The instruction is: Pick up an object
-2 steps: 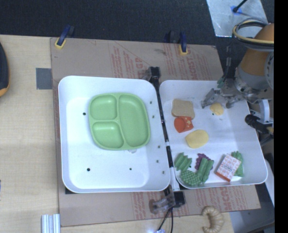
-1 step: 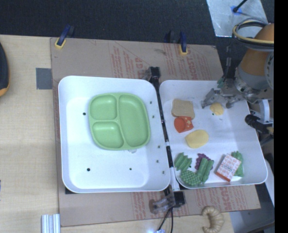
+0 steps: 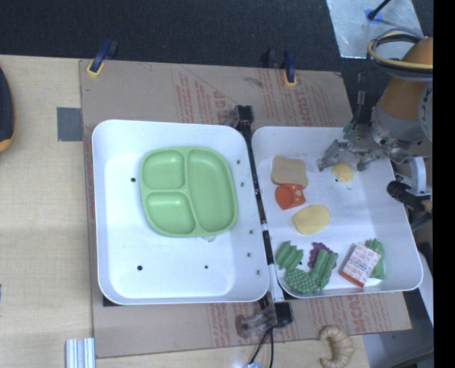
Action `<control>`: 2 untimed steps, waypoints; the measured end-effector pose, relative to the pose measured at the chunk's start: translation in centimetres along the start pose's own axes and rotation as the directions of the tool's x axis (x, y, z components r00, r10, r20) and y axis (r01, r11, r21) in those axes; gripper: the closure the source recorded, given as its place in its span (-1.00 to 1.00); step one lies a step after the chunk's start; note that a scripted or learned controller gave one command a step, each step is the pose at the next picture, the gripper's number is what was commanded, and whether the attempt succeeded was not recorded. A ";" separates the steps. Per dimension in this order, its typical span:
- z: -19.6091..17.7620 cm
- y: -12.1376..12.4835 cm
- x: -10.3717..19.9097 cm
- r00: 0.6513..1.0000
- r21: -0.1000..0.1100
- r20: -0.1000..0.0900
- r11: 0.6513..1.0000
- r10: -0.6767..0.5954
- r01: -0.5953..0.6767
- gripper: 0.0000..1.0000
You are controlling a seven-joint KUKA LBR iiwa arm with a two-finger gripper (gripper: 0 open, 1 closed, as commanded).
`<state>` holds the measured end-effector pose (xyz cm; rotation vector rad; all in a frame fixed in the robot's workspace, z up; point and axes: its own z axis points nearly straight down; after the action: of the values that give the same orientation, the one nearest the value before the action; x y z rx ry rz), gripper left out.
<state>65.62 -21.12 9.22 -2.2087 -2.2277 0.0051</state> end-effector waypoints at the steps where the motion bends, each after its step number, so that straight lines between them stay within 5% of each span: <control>1: -1.0 0.0 0.0 1.000 -0.004 0.002 1.000 0.001 -0.001 -1.00; 2: 0.0 0.0 0.0 1.000 -0.001 0.001 1.000 -0.001 0.001 -1.00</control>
<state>65.63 -21.12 9.19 -2.2091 -2.2295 0.0048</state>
